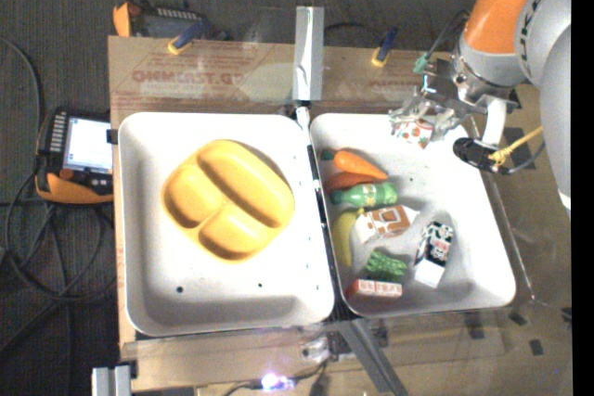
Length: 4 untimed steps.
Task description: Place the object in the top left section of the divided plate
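In the camera view the claw hung over the far edge of the right bin, below the orange band of the arm. Its fingers were closed on a small white object with red and green marks, which sat between the fingertips, clear of the bin floor.

Below and to the left of the claw lay the other items in that bin: a carrot, a green bottle, a yellow piece, an orange-patterned white carton, a black-and-white carton and a red-labelled packet.

Well to the left of the claw, the left bin held the yellow divided plate.

Both bins rested on a brown board, clamped at its far edge. Cables and a handheld screen lay on the dark floor further left.
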### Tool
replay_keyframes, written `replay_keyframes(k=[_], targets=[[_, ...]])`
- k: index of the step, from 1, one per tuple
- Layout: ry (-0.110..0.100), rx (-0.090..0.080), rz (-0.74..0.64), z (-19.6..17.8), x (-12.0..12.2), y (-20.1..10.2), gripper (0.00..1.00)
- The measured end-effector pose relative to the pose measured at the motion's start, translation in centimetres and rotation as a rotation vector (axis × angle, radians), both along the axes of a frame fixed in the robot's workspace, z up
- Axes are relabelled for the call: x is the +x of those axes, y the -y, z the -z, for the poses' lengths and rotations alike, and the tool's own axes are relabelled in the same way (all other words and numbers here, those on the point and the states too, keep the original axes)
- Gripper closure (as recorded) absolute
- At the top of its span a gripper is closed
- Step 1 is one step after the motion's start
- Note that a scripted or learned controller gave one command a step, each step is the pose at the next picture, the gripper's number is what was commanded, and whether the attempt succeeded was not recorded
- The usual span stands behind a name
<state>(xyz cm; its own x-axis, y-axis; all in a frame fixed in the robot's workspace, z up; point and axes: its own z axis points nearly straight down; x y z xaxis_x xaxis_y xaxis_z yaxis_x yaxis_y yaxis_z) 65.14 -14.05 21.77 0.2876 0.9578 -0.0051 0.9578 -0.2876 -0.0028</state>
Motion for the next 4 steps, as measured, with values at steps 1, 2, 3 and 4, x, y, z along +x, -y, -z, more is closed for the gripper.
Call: replay_keyframes(k=[1,2,3,4], targets=[[-0.001,0.004,0.168,0.3,-3.4,-11.8,1.00],[0.004,0.006,0.137,3.3,-9.8,-20.4,1.00],[0.000,0.002,0.019,-5.0,-5.6,-26.9,1.00],[-0.001,0.000,0.032,-1.3,-7.2,-20.0,1.00]])
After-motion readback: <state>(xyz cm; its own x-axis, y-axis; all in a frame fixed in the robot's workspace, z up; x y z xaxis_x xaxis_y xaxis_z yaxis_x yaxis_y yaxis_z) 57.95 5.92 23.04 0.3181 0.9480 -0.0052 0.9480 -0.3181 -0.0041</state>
